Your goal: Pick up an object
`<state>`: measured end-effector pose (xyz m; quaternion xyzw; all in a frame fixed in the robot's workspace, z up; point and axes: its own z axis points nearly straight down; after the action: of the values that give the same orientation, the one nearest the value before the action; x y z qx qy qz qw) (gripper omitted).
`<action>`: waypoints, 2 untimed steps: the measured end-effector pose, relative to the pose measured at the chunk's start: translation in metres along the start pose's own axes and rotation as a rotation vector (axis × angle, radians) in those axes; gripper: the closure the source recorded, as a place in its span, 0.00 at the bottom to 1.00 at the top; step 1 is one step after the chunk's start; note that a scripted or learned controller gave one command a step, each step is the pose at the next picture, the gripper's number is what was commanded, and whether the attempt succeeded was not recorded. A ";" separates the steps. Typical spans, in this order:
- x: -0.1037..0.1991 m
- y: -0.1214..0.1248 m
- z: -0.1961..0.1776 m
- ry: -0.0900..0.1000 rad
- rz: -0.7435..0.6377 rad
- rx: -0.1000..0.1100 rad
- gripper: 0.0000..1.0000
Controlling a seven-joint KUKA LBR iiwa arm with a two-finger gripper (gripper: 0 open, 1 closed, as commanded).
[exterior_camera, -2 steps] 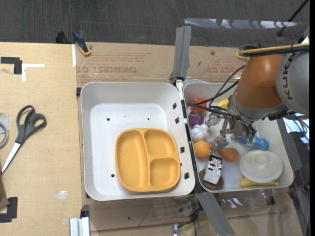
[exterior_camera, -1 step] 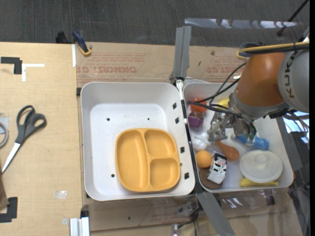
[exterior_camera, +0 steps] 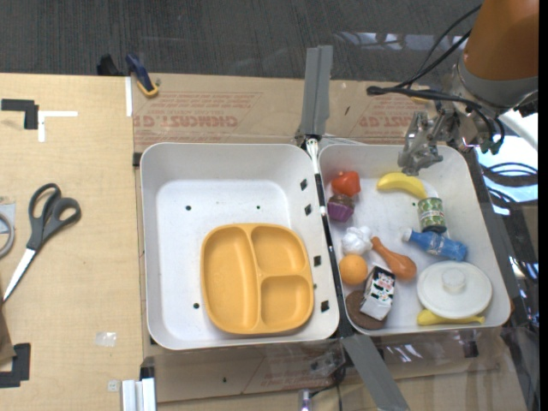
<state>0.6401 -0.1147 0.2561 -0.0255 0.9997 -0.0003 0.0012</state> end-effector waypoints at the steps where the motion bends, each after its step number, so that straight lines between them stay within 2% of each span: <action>1: 0.031 -0.058 0.164 0.000 -0.273 -0.001 1.00; 2: 0.142 -0.015 0.166 0.004 -0.203 -0.003 1.00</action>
<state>0.4992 -0.1369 0.0895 -0.1266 0.9920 0.0009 -0.0011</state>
